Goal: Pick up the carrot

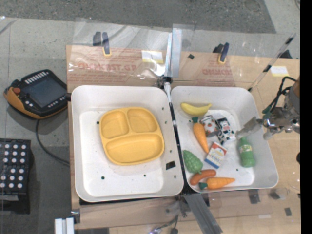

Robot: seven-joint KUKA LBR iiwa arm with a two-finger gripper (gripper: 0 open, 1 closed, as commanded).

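1. The gripper is at the right side of the right bin, above the green bottle. It holds nothing. I cannot tell how wide it is.
2. One carrot lies in the middle of the right bin, under the banana.
3. A second carrot lies at the bin's front edge, by a sausage.
4. Two small cartons have pictures. The words are too small to read.
5. The left bin holds a yellow plate with three parts.
6. Red writing on the cardboard behind is blurry.

Two carrots – one banana – two bins
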